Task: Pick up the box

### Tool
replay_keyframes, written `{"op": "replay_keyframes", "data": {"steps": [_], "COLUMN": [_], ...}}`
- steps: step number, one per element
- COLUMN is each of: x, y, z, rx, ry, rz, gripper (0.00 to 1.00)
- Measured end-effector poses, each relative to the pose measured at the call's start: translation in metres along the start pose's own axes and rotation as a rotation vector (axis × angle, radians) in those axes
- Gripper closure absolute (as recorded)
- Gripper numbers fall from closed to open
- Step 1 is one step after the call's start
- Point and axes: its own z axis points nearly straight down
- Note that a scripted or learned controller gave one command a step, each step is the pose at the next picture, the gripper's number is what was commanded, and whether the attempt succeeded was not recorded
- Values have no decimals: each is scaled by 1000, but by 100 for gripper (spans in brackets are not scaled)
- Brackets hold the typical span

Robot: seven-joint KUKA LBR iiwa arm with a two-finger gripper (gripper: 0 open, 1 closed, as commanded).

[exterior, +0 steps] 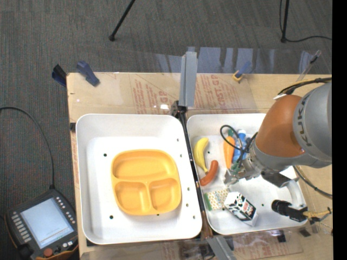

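Box (pixel 240 206) flat near front edge of right bin (pixel 255 121), long axis slanting down-right, just below and slightly right of gripper (pixel 234 176); fingers' state impossible to tell; nothing visibly held.

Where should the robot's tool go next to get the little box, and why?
Probably a short slide toward the bin's near edge. The tool hangs by the hot dog and carrot, while the black-and-white box lies just beyond it, untouched, beside the patterned packet.
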Motion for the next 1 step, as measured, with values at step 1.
{"op": "replay_keyframes", "data": {"steps": [1], "x": [-56], "y": [-8], "z": [-69], "rx": [-6], "ry": [-5], "rz": [-36], "gripper": [100]}}
